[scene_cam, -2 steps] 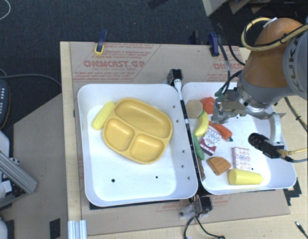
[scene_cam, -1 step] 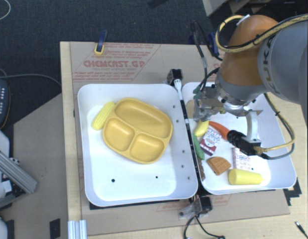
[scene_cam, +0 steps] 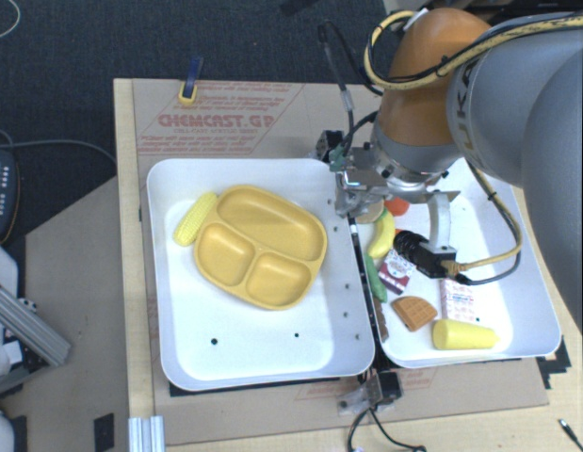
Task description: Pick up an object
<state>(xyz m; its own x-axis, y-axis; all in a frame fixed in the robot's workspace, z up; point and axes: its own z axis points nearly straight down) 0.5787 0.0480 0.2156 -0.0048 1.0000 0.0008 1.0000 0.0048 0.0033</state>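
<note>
in the left bin [scene_cam: 169, 281], a corn cob [scene_cam: 194, 218] lies near the left wall, touching the rim of a yellow divided tray [scene_cam: 261, 246] that takes up most of the middle. neither looks like the target from where the arm is. moving right, the gripper [scene_cam: 359, 207] sits low over the seam where the two bins meet, toward the far left corner of the right bin [scene_cam: 531, 309]. the wrist hides its tips, so i cannot tell whether it is apart or together, and i see nothing held in it. my guess for the object is the banana [scene_cam: 380, 236], which lies just beside the gripper along the right bin's left wall, with something red [scene_cam: 396, 205] tucked behind it. the main risk i see is the walls: this close to the seam, a descent could land on a rim instead of the fruit, or pin the banana against the wall and squirt it sideways. crowding is the second risk. a small packet [scene_cam: 396, 271] touches the banana's near end, so a loose grasp might catch both or neither. further toward the near edge lie a brown cracker [scene_cam: 414, 312], a white wrapper [scene_cam: 457, 301] and a yellow wedge [scene_cam: 463, 335], all close together.
</note>
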